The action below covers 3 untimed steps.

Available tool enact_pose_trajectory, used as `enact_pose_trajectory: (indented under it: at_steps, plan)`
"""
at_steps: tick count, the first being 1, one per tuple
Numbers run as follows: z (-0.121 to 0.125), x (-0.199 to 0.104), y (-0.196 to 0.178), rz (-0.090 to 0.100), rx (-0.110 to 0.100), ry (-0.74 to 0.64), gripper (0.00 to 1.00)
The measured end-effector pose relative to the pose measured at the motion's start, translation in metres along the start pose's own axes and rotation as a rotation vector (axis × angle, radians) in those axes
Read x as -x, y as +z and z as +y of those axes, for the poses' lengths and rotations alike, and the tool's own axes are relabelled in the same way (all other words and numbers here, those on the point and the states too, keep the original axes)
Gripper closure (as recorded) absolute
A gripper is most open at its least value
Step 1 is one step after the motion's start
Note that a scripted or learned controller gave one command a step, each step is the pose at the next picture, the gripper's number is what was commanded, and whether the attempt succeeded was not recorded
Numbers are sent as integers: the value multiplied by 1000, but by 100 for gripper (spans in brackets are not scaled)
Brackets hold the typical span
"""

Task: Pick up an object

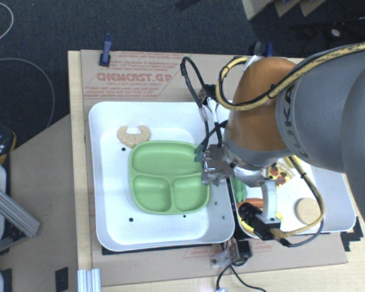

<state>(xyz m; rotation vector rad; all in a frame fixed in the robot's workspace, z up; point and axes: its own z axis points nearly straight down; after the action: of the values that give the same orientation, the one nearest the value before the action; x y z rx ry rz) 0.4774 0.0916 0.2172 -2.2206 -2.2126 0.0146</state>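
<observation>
A green divided plate (168,176) lies in the left bin (109,181). A tan crescent-shaped piece (132,135) rests just beyond the plate's far left corner. My gripper (210,168) hangs low over the plate's right edge, close to the wall between the two bins. The arm's orange band and grey body hide most of the gripper and much of the right bin. In the right bin (334,221), a tan round disc (306,210) lies near the front, and a small multicoloured item (280,175) peeks out from under the arm.
Green and orange bits (253,194) and a yellow-rimmed object (250,225) sit at the right bin's front left corner, beside black cables. A cardboard sheet (134,75) lies behind the left bin. Bench edges surround both bins.
</observation>
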Motion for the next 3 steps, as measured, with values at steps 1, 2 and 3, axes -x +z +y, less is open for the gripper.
enact_pose_trajectory:
  at_steps: [1,2,3]
  plan:
    - [71,-30,-119,4,28,-8,100]
    - [19,-74,-10,1,-1,-8,100]
    - [78,-29,50,0,7,2,100]
